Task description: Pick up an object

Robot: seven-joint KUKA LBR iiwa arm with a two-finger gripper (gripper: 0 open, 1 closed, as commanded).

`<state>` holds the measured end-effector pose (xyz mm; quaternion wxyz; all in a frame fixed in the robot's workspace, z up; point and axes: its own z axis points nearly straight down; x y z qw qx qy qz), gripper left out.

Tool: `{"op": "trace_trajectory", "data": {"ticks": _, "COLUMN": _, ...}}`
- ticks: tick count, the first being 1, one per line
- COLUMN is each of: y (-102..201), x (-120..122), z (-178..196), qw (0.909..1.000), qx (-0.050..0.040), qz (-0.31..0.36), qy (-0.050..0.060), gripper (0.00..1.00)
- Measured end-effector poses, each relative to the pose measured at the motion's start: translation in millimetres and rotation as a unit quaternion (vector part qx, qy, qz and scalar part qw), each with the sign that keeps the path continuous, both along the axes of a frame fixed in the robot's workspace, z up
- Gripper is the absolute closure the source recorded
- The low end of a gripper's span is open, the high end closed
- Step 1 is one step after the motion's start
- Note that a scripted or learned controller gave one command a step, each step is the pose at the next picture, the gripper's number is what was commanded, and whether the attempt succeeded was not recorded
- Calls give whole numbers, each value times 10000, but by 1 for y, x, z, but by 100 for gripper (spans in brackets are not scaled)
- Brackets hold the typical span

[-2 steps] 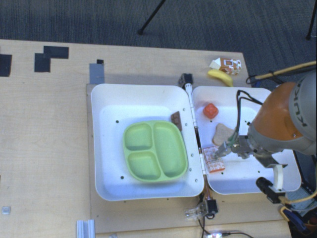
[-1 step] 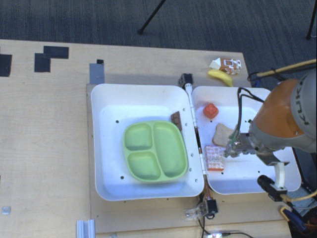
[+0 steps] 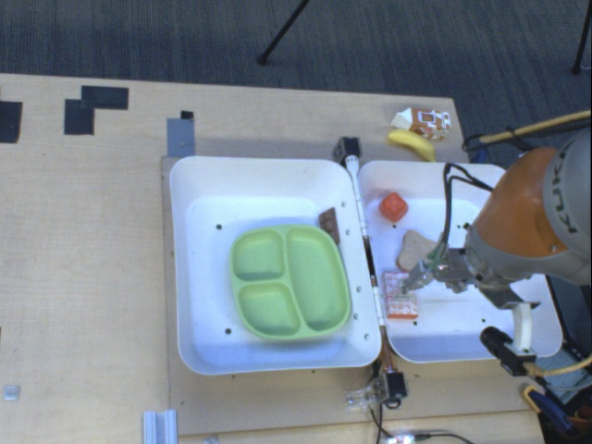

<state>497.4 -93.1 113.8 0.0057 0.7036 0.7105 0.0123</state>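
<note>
Green tray (image 3: 290, 281) crowds the left bin (image 3: 199, 248), leaving narrow margins

A green tray (image 3: 289, 281) with three compartments lies in the left bin (image 3: 199, 248), with a small brown piece (image 3: 328, 219) at its upper right corner. On the bench (image 3: 83, 276), beyond the right bin (image 3: 462, 340), lie a yellow banana (image 3: 410, 142) and a small packet (image 3: 427, 120). Black tape patches (image 3: 92, 107) mark the bench's far left.

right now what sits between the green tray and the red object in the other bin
In the camera view, the bins' white rims lie between the green tray and the red object, plus a small brown piece.
</note>
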Motion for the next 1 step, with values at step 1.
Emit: {"op": "trace_trajectory", "data": {"ticks": 1, "y": 1, "x": 2, "z": 10, "qw": 10000, "qx": 3, "qz": 21, "qy": -15, "gripper": 100}}
